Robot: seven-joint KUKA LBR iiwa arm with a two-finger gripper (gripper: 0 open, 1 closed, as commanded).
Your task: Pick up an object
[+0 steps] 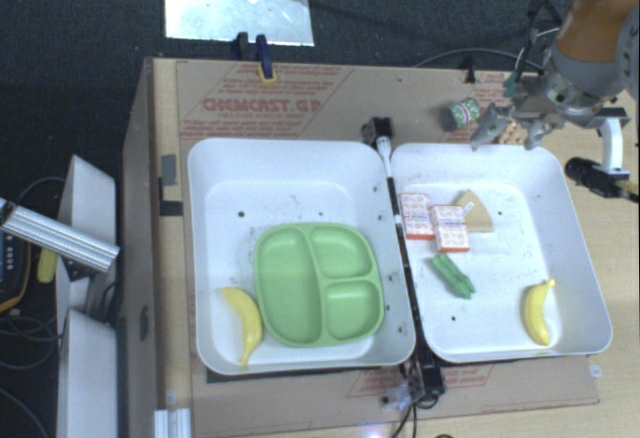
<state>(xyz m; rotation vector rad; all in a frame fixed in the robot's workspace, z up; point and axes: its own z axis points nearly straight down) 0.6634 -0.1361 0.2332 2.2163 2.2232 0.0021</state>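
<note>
My gripper point(510, 133) hangs above the far rim of the right bin point(585, 256), its two fingers spread open with nothing between them. Inside that bin lie two red-and-white boxes point(415, 216) point(451, 227), a tan wedge point(477, 212), a green pea pod point(452, 276) and a yellow banana point(538, 312). All of them lie nearer the camera than the gripper. The left bin point(215, 186) holds a green divided plate point(320, 283) and a second banana point(243, 323).
A small green can point(463, 113) lies on the cardboard bench just left of the gripper, behind the right bin. A black clamp point(380, 133) sits where the bins meet. A black part point(598, 176) sticks out at the far right.
</note>
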